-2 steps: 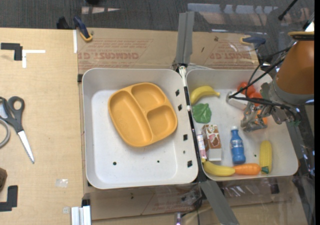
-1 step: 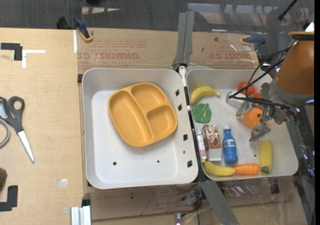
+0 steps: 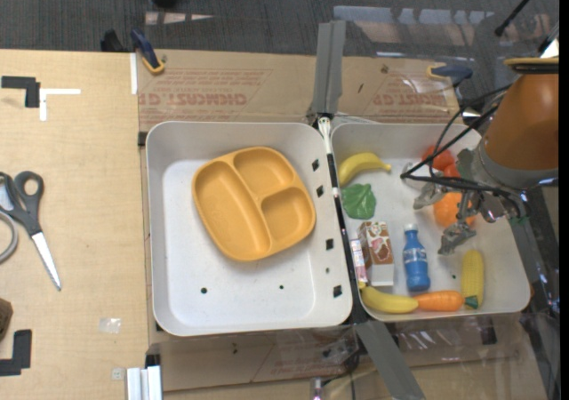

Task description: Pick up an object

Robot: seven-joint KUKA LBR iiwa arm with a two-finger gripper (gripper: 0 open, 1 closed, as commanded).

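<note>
The right bin [image 3: 511,296] holds a banana [image 3: 362,164] at the back left, a green leafy piece [image 3: 360,201], a small brown carton [image 3: 380,243], a blue bottle [image 3: 415,260], a second banana [image 3: 388,301], a carrot [image 3: 438,301], a corn cob [image 3: 472,276], an orange fruit [image 3: 446,207] and a red item [image 3: 441,162]. My gripper [image 3: 460,225] hangs over the right part of this bin, just right of the orange fruit and above the corn cob. Its fingers stand open with nothing between them.
The left bin [image 3: 169,283] holds an orange divided plate [image 3: 254,202]. Scissors [image 3: 32,220] lie on the wooden bench at the left. A metal divider [image 3: 328,78] runs behind the bins. Cables [image 3: 462,127] trail from the arm over the right bin.
</note>
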